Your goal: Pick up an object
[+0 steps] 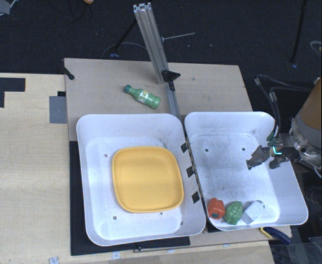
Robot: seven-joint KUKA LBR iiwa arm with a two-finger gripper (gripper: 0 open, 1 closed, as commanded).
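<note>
In the right bin (227,131), three small things lie together at the near edge: a red one (216,208), a green knobbly one (233,212) and a grey-white one (252,212). A yellow square plate (148,179) lies flat in the left bin (95,147). My gripper (264,159) hangs over the right bin's right side, well behind the three small things. It is open, and nothing sits between its dark fingers (255,158).
A green bottle (143,96) lies on its side on the bench behind the left bin. A slanted aluminium rail (154,37) rises from the bench behind the gap between the bins. Black clips (189,170) sit along the divide.
</note>
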